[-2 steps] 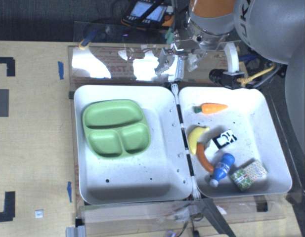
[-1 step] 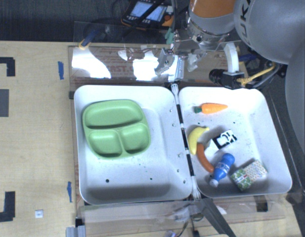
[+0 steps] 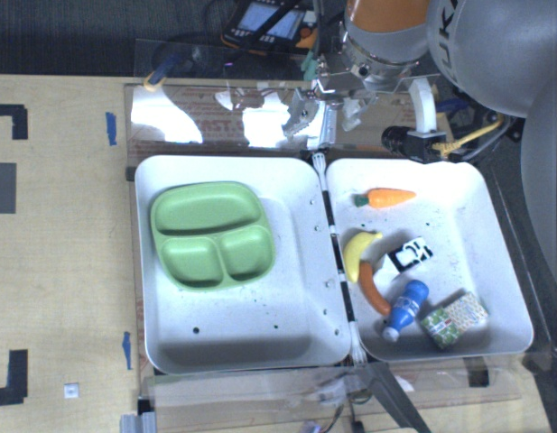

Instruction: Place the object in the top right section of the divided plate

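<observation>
The green divided plate [image 3: 212, 233] lies in the left bin [image 3: 287, 323], with one long section at the back and two smaller ones at the front. All three sections are bare. My gripper [image 3: 310, 115] hangs above the back edge of the bins, near the divide between them, well behind the plate and the toys. In the right bin [image 3: 495, 233] lie a toy carrot [image 3: 386, 198], a banana [image 3: 357, 253], an orange sausage [image 3: 373, 291], a blue bottle [image 3: 403, 308], a black-and-white piece [image 3: 410, 254] and a green carton [image 3: 453, 319].
Behind the bins runs a shiny strip [image 3: 215, 115] with glare. A device with a lit screen [image 3: 264, 21] and cables sit further back. A pale wooden benchtop [image 3: 52, 242] with black markers spreads to the left.
</observation>
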Motion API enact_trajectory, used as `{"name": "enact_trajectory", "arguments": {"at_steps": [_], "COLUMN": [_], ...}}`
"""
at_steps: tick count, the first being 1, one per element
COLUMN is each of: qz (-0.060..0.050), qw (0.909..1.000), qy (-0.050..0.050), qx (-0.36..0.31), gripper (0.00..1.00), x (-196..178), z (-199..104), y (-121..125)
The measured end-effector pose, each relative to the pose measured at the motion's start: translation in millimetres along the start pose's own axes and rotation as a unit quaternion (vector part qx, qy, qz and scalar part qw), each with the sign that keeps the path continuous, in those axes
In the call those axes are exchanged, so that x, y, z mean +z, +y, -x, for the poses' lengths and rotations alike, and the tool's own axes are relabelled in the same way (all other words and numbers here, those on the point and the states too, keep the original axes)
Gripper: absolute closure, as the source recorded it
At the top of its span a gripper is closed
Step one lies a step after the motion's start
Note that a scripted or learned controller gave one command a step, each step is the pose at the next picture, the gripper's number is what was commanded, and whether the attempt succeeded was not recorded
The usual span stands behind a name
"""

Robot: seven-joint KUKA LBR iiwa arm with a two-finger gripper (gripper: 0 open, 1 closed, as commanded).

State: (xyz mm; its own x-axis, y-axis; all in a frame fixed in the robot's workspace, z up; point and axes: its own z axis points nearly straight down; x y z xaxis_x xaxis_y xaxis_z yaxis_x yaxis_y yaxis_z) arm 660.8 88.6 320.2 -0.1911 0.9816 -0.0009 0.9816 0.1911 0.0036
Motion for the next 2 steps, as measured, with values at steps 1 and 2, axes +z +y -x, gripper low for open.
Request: {"name": "enact_trajectory", "arguments": {"at_steps": [1,2], "qz": [0.0,0.0], "qw": [1.0,1.0], "qy": [0.0,0.0], "qx": [0.0,0.0], "gripper": [0.0,0.0], "x": [0.0,0.0], "z": [0.0,0.0], "y": [0.0,0.0]}}
